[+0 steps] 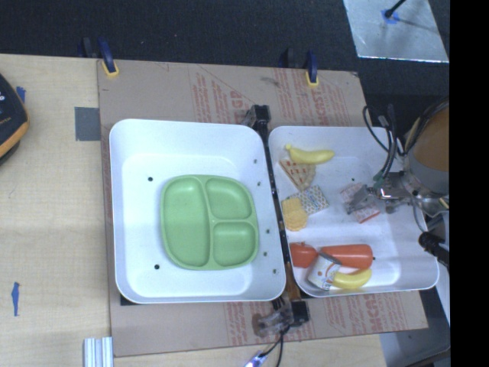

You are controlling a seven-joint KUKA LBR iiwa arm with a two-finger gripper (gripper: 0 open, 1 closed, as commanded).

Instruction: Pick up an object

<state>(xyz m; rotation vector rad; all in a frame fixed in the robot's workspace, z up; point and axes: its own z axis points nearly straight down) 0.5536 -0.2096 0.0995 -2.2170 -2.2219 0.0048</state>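
- The left bin (130,205) holds a green divided plate (208,222).
- The right bin (397,258) holds a banana (309,156), an orange-red carrot-like piece (345,254) and small toy foods.
- The gripper (365,199) sits low over this bin's right part; its grasp cannot be told.

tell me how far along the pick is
Done: the arm is over the right bin, gripper low among the items. In hand: nothing visibly between its fingers. Left: grasping and lifting one, such as the banana or orange sausage.
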